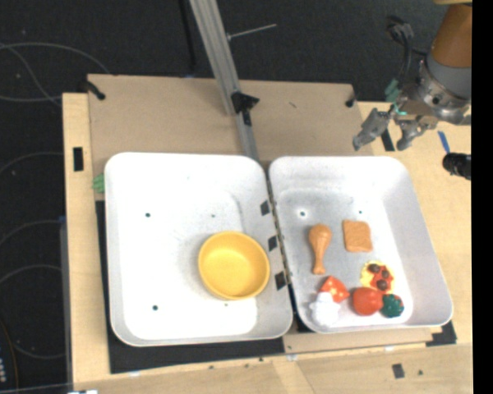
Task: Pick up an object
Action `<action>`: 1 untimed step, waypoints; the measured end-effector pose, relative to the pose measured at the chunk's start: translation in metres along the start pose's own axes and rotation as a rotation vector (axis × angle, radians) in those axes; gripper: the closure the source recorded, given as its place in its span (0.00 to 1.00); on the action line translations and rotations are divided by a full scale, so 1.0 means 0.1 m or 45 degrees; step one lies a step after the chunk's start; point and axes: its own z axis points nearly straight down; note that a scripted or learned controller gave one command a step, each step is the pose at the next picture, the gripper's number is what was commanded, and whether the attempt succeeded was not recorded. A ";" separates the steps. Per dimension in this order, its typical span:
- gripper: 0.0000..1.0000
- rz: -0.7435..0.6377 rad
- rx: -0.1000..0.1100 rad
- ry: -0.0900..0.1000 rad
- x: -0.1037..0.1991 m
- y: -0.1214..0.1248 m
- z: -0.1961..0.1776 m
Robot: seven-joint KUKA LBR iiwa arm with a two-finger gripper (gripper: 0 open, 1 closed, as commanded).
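From the fixed camera above, at a slant: two shallow white bins touching along their inner walls on a tan bench [172,113]. In the left bin [148,187], just one yellow bowl [234,265], upright, near the front right corner and close to the shared wall. In the right bin [345,183], a cluster of small toy foods, all in the front half. Nearest the shared wall, a tan drumstick [319,246], lying lengthwise with its thick end toward the back. Just right of it, apart, a flat orange-brown square [357,236]. In front of that, a yellow piece with dark spots [379,276], touching or almost touching a red tomato [366,300] below it. Right beside the tomato, a small green piece [392,305]. To the tomato's left, an orange and white piece [329,295] by the front wall. Up at the right, beyond the back right corner of the right bin, the gripper [388,134], hanging over bare bench, well apart from every toy. Fingers [370,130] spread, with nothing between them. Above them, the grey wrist with its orange band [453,35]. Behind the bins, a slanted metal post [218,43] rising from the bench. At the far left, thin cables [16,64] on dark floor.
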 end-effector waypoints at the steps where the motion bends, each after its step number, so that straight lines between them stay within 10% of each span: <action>1: 0.00 0.000 0.001 -0.002 -0.01 0.00 0.00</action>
